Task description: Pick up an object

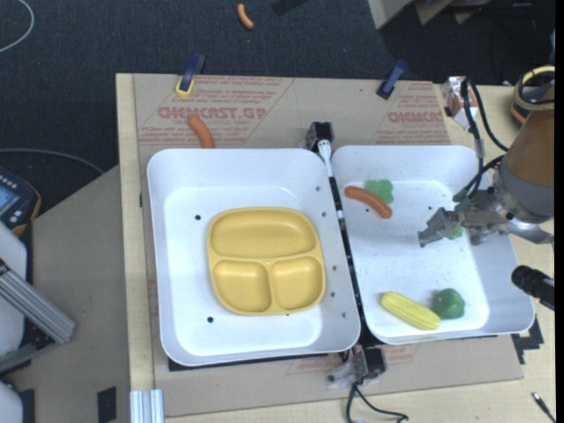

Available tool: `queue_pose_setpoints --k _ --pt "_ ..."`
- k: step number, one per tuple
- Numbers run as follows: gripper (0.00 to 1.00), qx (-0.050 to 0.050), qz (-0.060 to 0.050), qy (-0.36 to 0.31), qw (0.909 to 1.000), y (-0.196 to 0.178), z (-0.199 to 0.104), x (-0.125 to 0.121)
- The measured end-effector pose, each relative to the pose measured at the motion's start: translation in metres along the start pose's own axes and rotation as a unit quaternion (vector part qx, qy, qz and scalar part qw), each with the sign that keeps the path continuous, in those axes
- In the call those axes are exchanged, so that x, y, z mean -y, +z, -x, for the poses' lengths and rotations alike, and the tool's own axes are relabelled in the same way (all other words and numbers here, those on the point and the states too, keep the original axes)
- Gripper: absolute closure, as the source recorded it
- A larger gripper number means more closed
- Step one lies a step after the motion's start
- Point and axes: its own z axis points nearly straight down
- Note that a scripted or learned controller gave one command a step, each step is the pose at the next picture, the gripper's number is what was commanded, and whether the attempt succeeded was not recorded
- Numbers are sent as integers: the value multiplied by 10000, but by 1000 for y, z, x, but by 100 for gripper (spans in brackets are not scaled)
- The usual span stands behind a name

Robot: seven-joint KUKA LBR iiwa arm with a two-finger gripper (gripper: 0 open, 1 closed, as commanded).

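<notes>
At the near edge of the right bin [493, 324] lie a yellow corn cob [410, 310] and, just to its right, a dark green vegetable [448, 303], close together. Farther back in the same bin, a red-orange sausage [368, 201] lies aslant, its far end touching a light green leafy piece [380, 189]. The gripper [438, 231] reaches in from the right, low over the bin's right half. Its fingers [431, 235] are closed around a small green item [454, 230], which shows between them. The left bin [172, 236] holds a yellow divided plate [265, 260] near its centre. On the cardboard-covered worktop [264, 104] beyond the left bin lies another orange sausage [202, 131].
</notes>
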Motion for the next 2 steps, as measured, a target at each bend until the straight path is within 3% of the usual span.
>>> queue_pose_setpoints --k 1,2 --pt "0 12 71 -17 10000 -7 0 -3" --pt "0 4 50 -13 10000 38 6 0"
